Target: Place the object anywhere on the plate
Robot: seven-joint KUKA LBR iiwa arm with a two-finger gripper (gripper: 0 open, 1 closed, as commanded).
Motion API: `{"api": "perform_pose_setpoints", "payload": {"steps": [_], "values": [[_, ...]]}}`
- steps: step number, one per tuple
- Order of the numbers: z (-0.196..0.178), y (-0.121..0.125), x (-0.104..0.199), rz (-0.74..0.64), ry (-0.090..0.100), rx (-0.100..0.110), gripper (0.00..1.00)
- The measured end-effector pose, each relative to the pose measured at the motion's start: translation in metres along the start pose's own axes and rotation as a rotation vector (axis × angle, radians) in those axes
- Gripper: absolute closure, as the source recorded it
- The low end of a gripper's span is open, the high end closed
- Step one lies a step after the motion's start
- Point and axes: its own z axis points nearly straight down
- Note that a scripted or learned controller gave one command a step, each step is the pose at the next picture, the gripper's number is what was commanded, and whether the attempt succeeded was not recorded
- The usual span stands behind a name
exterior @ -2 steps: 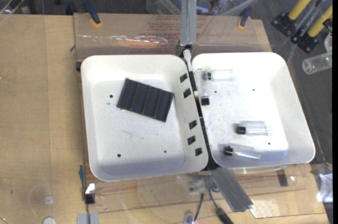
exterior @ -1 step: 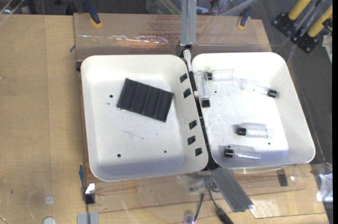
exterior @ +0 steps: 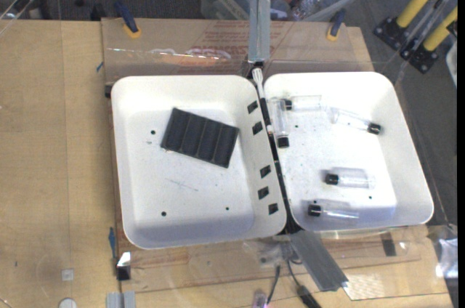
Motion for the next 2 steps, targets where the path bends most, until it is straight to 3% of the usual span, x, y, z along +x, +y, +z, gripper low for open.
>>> {"api": "perform_pose_setpoints", "payload": {"steps": [1,2], "values": [[0.0002,-0.0001,0.0,0.0,-0.001,0.001,0.0],[-0.0097,-0.0013,0.0015,-0.008,-0.001,-0.001,1.0]]}}
